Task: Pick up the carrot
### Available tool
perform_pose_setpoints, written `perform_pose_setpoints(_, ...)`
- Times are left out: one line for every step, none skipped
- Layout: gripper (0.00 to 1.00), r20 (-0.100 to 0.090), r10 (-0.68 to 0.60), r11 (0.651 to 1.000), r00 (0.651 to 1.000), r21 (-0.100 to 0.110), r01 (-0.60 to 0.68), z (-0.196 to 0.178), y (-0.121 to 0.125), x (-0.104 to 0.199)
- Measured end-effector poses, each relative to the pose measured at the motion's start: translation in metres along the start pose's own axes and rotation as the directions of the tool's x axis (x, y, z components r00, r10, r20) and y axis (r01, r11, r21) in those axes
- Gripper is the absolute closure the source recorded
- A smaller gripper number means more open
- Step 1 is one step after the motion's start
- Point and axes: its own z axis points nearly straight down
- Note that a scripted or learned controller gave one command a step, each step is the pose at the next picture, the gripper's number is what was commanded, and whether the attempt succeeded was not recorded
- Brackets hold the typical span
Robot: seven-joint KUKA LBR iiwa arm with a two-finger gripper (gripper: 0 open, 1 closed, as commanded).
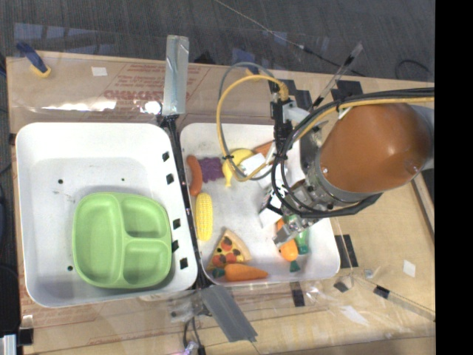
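You would have found almost nothing readable here. The one trace of lettering was faint reddish print (137,87) on the cardboard sheet (89,80) lying under clear plastic behind the left bin (29,198). It ran in a few lines, seen upside down from the camera, and was too washed out and blurred for you to make out any word. No label, brand, number or sign could be read on the bins, the toy foods or the arm.
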Motion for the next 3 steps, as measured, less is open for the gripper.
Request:
perform_pose_setpoints(1.00,0.004,-0.368,0.930,0.930,-0.002,0.368,-0.021,0.009,0.023)
perform_pose_setpoints(1.00,-0.003,-0.450,0.893,0.893,-0.001,0.450,-0.111,-0.011,0.064)
perform_pose_setpoints(1.00,-0.006,-0.867,0.499,0.499,0.004,0.867,-0.153,-0.008,0.068)
